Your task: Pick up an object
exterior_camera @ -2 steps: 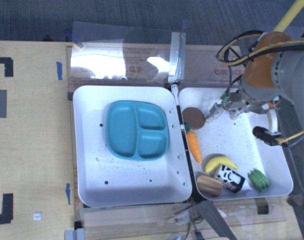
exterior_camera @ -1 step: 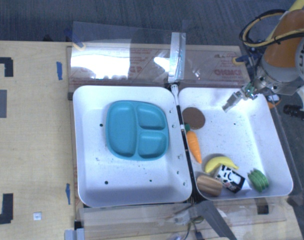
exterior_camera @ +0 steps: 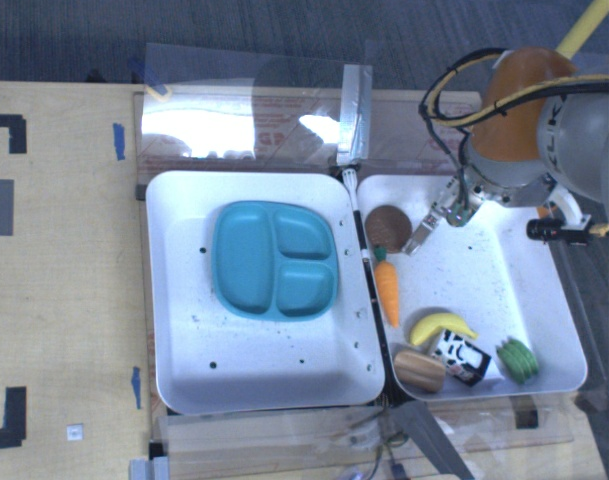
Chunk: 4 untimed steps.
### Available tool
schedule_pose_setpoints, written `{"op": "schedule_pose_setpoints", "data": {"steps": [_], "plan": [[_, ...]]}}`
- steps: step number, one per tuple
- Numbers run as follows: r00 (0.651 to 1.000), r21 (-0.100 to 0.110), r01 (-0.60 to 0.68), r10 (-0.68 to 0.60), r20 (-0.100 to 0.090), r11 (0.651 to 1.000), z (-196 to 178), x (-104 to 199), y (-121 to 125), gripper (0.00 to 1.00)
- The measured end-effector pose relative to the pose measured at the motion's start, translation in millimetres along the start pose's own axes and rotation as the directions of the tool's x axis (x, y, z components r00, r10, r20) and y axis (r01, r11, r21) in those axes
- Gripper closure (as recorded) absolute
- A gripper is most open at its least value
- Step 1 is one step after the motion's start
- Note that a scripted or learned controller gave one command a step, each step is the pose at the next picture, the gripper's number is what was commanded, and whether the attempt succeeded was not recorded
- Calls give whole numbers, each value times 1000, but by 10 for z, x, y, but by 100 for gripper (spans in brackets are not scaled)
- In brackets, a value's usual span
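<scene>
The right bin (exterior_camera: 529, 268) holds several objects. A brown round piece (exterior_camera: 387, 225) lies at its far left corner, with an orange carrot (exterior_camera: 386, 290) just in front of it. A yellow banana (exterior_camera: 442, 326), a black-and-white item (exterior_camera: 460, 357), a tan wooden piece (exterior_camera: 419, 370) and a green item (exterior_camera: 517, 359) cluster along the near wall. My gripper (exterior_camera: 418, 238) hangs low over the back of this bin, angled down to the left, its tip just right of the brown piece. Nothing shows in its grasp.
In the left bin (exterior_camera: 174, 298) a blue divided plate (exterior_camera: 276, 260) lies flat. A clear sheet and a metal strip (exterior_camera: 352, 118) stand behind the bins. The arm's orange band (exterior_camera: 519, 103) and cables rise at the upper right.
</scene>
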<state>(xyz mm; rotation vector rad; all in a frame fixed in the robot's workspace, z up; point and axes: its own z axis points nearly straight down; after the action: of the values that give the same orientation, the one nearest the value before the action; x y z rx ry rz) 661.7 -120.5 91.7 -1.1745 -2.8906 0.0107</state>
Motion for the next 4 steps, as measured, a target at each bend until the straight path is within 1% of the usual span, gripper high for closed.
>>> {"op": "schedule_pose_setpoints", "data": {"steps": [1,2,3,4], "plan": [[943,-23,-331,332,14,943,53,237,-64,0],[943,-32,-333,333,19,943,-86,212,-54,100],[942,-37,-333,334,23,942,-203,199,-51,100],[942,-36,-333,334,22,942,-194,202,-53,0]]}}
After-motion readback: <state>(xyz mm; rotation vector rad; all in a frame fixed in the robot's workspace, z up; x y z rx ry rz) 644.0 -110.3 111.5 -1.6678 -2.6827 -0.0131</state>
